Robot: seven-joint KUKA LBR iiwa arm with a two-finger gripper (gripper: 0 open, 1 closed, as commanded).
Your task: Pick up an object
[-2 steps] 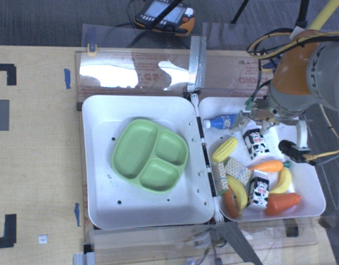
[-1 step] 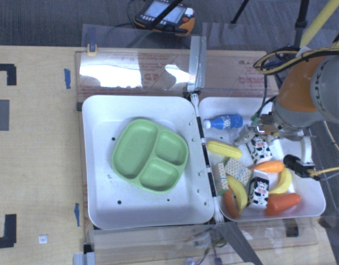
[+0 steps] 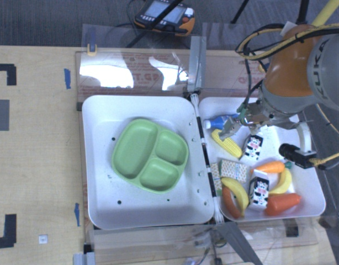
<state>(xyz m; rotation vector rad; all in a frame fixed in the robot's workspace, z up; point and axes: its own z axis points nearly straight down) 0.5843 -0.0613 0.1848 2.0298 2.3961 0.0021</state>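
Just above the corn cob [image 3: 227, 144], at the far-left corner of the right bin [image 3: 316, 195], we see the gripper [image 3: 234, 124] hanging low, its metal tip close over the cob's upper end. We cannot tell from this slanted view whether it is parted or closed, and nothing shows plainly as held in it, so we count nothing as grasped.

We judge the cob to be the likeliest target. It lies slanted, with a blue object [image 3: 218, 122] touching or nearly touching its upper end and a small black-and-white carton [image 3: 252, 147] just to its right. To do this step well, we would close across the cob's narrow width, not along its length, and centre on its middle so that it does not pivot out. We would also keep off the blue object and the bin's wall, which stand very near.

Further from the cob, toward the near side of the bin, lie a patterned packet [image 3: 234, 170], a banana [image 3: 237, 189] over a reddish sausage-like piece [image 3: 229, 203], a second carton [image 3: 260, 189], a carrot [image 3: 273, 168], another yellow fruit [image 3: 284, 182] and a red-orange piece [image 3: 281, 203]. These crowd together, so the cob seems the freer pick.

To the cob's left, beyond the divider, the left bin [image 3: 98, 164] holds a green sectioned plate [image 3: 150, 155], well apart.
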